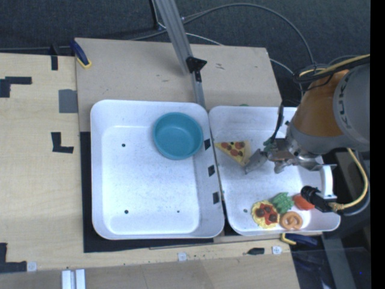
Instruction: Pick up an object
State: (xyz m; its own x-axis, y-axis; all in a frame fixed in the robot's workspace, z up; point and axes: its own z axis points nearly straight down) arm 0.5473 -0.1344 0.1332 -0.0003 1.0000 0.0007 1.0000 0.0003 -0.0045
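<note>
White plastic made up both shallow bins, set side by side on a pale wooden bench [36, 161] marked with dark tape pieces. The left bin [120, 209] held a round teal bowl [177, 135], smooth and glossy, near its upper right corner. The right bin [240, 125] held the toys: a wedge-shaped pizza slice [234, 150] in yellow and red lay near its left wall, and a cluster sat along its lower edge, made of a small round pizza [264, 214], a green leafy piece [282, 201], a red piece [302, 202] and an orange ring-shaped piece [291, 220].

The grey arm [337, 113], with its orange band, reached in from the right over the right bin. Its gripper [255, 161] hung low just right of the pizza slice, apart from it, with nothing visible between the fingers; how far apart they stood could not be told from this slant. A slanted metal pole [174, 29] crossed the top of the bench and ended near the seam between the bins. Dark cables [252, 8] looped over the carpet behind. Part of a letter showed on the arm's shell, too cut off to read.
</note>
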